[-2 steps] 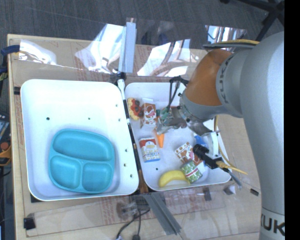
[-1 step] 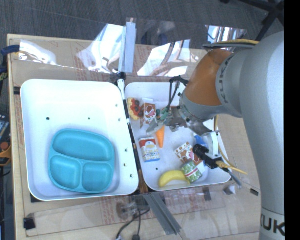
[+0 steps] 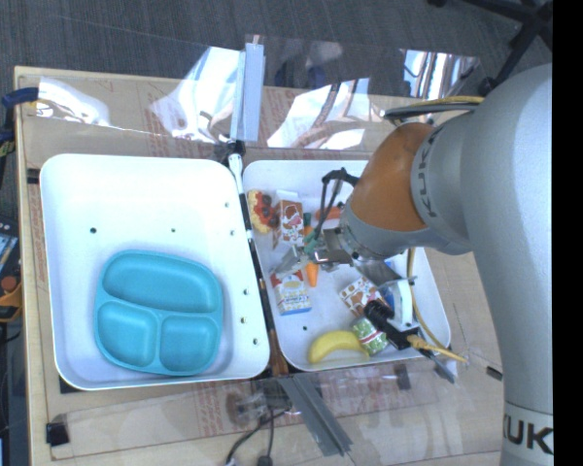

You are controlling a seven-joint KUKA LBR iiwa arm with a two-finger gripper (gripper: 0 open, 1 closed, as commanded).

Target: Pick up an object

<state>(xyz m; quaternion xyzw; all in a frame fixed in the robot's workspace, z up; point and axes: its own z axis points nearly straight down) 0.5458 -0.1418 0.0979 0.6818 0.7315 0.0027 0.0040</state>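
Banana near "KUK"-lettered arm

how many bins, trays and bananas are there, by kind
white bins: 2, left and right
blue divided tray: 1, lying in the left bin
yellow banana: 1, near the right bin's front edge
total: 4
The small packets heaped under the arm in the right bin are too cluttered to count.

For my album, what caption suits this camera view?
Grey arm reaching into the right bin of toy food; blue tray in the left bin.
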